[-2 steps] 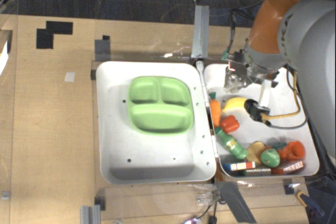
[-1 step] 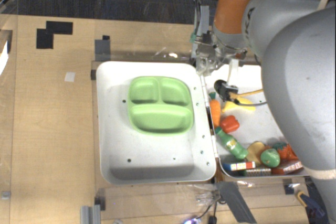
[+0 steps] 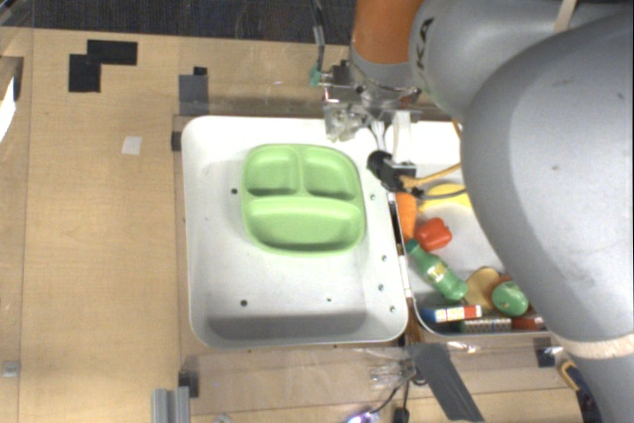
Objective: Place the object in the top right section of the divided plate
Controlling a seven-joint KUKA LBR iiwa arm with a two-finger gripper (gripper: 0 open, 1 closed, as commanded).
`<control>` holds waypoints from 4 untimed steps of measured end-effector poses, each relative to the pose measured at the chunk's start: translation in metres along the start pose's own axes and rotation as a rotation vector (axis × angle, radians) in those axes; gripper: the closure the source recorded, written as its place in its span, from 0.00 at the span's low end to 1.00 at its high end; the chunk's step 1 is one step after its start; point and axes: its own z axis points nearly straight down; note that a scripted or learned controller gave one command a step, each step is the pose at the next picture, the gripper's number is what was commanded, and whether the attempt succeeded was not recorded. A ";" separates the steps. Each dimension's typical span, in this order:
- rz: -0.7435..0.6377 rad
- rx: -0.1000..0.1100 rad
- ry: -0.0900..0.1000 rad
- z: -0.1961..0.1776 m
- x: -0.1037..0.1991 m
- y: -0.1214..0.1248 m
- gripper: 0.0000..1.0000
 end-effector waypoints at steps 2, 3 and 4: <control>-0.131 -0.018 0.003 0.052 0.039 0.005 1.00; 0.095 -0.020 0.007 0.089 0.014 0.005 1.00; -0.089 -0.017 0.002 0.089 0.066 0.005 1.00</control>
